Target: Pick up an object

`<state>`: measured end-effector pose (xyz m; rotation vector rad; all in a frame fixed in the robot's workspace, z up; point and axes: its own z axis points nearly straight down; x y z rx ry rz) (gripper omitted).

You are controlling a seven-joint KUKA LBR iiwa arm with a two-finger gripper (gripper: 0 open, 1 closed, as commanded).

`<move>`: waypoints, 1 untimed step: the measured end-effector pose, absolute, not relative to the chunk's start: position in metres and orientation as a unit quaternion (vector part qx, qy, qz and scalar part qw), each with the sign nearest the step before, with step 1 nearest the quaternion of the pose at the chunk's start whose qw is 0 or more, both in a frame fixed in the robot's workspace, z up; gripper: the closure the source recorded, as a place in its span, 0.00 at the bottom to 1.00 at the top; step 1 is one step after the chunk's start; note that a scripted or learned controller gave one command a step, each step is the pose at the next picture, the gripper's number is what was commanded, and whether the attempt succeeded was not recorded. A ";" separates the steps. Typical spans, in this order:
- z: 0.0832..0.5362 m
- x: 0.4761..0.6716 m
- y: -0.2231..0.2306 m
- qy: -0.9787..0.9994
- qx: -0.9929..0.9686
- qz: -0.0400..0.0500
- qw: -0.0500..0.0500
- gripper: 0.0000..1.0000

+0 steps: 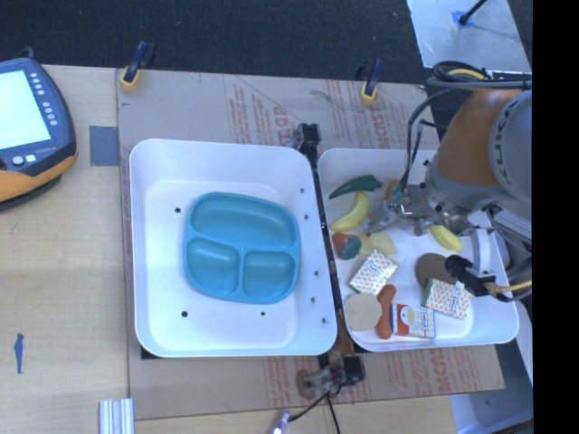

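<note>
The right bin (493, 333) holds several toy foods. Among them are a yellow banana (353, 213), a green pod (355, 186), a red and green piece (346, 243), a pale yellow piece (384, 242) and a yellow lemon-like piece (444, 237). Nearer the front lie a patterned white packet (373, 271), a brown disc (432, 267), a tan disc (362, 311), a red sausage (386, 310) and a small carton (414, 321). My gripper (399, 213) is low in this bin, just right of the banana and above the pale yellow piece.
The left bin (154, 242) carries a blue divided tray (242, 247). A teach pendant (27, 125) lies at the far left of the bench. Clamps (134, 66) pin the cardboard sheet at the back. A black cable end (466, 274) hangs from the arm over the right bin.
</note>
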<state>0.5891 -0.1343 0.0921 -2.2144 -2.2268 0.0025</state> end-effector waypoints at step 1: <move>0.148 0.657 -0.115 -0.708 -0.706 0.000 0.001 0.00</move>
